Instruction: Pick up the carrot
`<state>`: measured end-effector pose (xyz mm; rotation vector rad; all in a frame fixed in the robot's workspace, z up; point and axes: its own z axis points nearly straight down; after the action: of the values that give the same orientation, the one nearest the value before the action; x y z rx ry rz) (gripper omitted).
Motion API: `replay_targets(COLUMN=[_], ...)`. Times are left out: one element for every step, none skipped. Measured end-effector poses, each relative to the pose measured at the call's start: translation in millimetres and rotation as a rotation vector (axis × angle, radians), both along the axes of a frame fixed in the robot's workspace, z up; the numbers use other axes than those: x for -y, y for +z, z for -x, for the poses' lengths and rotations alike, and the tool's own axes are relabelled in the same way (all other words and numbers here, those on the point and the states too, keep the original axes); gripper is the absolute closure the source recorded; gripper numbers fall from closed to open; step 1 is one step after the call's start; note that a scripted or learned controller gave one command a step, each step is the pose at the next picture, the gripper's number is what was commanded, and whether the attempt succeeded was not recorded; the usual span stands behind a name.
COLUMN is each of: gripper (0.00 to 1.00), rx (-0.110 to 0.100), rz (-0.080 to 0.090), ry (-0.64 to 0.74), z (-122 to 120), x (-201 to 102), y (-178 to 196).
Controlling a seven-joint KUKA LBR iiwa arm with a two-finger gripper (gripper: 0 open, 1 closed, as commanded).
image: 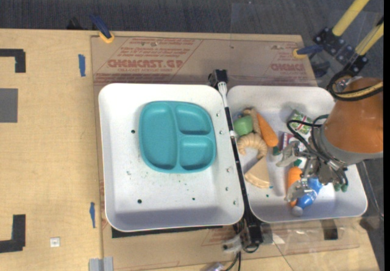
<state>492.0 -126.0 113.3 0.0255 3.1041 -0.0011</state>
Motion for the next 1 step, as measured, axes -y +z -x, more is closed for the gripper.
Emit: replay_targets(gripper=[0.00], rx=[-0.025], rz=[-0.010], ry=[-0.234], z=[7.7], x=[18.9], y=[-23.0])
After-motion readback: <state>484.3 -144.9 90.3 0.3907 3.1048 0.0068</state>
